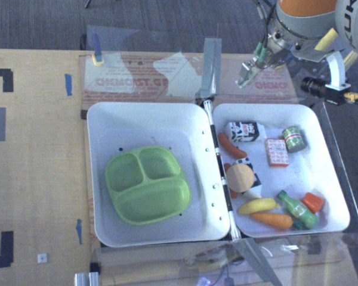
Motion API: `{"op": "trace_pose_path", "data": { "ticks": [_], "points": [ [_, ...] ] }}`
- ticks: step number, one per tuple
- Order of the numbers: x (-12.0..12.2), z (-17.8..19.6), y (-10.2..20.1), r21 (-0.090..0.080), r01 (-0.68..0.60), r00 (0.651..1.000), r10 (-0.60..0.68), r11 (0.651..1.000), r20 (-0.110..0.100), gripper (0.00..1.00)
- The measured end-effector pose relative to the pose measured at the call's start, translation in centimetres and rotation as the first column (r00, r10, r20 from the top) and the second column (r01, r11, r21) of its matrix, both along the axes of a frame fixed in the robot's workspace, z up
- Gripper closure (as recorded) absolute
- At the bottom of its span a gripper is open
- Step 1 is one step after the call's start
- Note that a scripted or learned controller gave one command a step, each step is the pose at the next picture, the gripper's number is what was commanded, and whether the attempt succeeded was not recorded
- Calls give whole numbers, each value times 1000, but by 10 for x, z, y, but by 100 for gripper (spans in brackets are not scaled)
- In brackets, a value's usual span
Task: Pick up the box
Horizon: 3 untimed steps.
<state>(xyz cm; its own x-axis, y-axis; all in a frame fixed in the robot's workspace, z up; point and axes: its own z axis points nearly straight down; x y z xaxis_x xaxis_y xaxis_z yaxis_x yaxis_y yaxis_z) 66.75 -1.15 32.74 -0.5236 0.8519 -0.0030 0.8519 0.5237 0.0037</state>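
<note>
Bins are sat side by side on the bench, two shallow white plastic ones, and the stuff is split between them. The left bin is taken up by a green moulded plastic tray with three compartments, laid flat and a bit towards the near left.

The right bin is where the small pink-red cardboard box is found, lying flat in the far half, just beside a small green-labelled tin can at its far right. Left of those, a black-and-white cow-print carton is seen near the far left corner, with a red sausage-shaped toy next to it along the divider. A tan round ball is parked mid-left. Along the near edge a yellow toy banana, an orange toy carrot, a green plastic bottle and a small orange-red block are bunched together.

The grey arm's two-finger gripper is hung above the bench beyond the far rim of the right bin, well apart from the box. Its fingers look parted, with nothing held between them.
</note>
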Motion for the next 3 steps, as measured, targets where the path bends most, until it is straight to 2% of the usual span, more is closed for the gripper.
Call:
{"op": "trace_pose_path", "data": {
  "ticks": [1,2,3],
  "points": [
    [-26,-34,33,1,-63,998,63,998,-2,100],
    [-1,-100,-5,1,222,975,-222,975,-4,100],
    [0,17,-38,-3,-239,971,239,971,3,100]
  ]
}}
